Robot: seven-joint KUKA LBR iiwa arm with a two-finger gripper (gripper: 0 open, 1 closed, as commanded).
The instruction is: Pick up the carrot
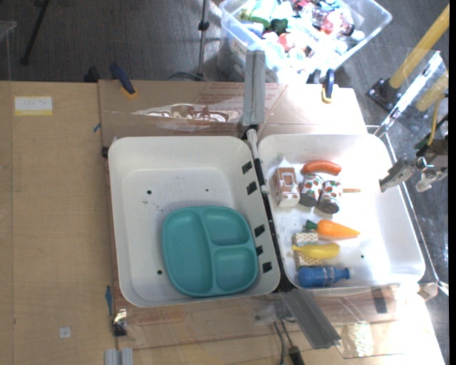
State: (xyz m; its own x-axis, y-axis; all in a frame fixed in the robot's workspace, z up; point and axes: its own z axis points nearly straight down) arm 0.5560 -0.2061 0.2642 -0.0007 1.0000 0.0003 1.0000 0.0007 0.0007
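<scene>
Nearest, along the near wall of the right bin (402, 239), a blue bottle (322, 276) on its side, its label too small to read. Just beyond, a yellow banana (317, 251), close to the bottle; cannot tell whether touching. Next, the carrot (338, 229): orange, lying flat around the middle of the right bin, pointed end toward the right, a small green top at its left end, just above the banana and apart from the gripper. Level with these in the left bin (128, 178), a teal three-part plate (210, 249), flat on the floor toward the near side. Farther back in the right bin, a huddle of brown-and-white toy pieces (319, 194), blurred and hard to name, with a white carton (286, 189) beside them on the left and a red sausage-like piece (322, 168) behind. At the right edge of the view, outside the right bin's rim and well clear of the carrot, the gripper (417, 172): partly cut off, tangled with grey metalwork, nothing seen in its grasp; cannot tell whether spread or pressed together. Beyond the bins, a grey upright bar (253, 85) over the seam between them, cardboard underneath, and blue clamps (126, 85) at the cardboard's far edge. Farthest, a clear tub (370, 18) of mixed toys, cropped by the top of the frame, contents an indistinct jumble.
</scene>
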